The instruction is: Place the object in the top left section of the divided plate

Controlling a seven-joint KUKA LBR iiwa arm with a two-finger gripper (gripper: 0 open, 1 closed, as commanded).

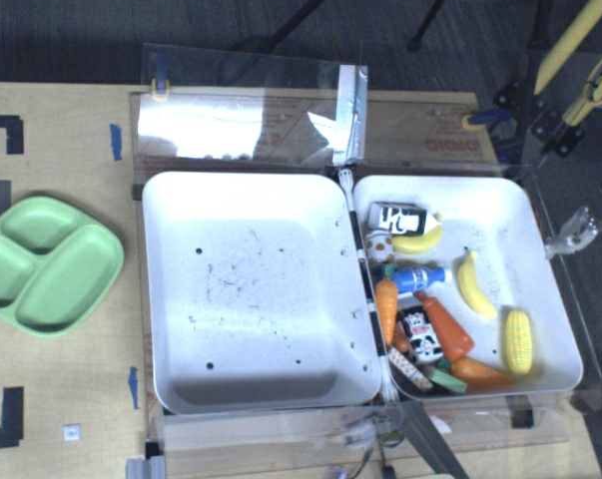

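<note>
Green three-section plastic divided plate (49, 264) on wooden bench (71, 118), left of both shallow white bins; right bin (540, 257) holds toy food; claw state cannot be told

A green divided plate (49, 265) at the frame's left edge is slightly cut off. Toys heaped in the right bin (540, 230) overlap, partly hiding each other.

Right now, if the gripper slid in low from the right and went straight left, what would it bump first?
Probably the right bin at its rim, then the corn cob or banana; height is unclear.
</note>
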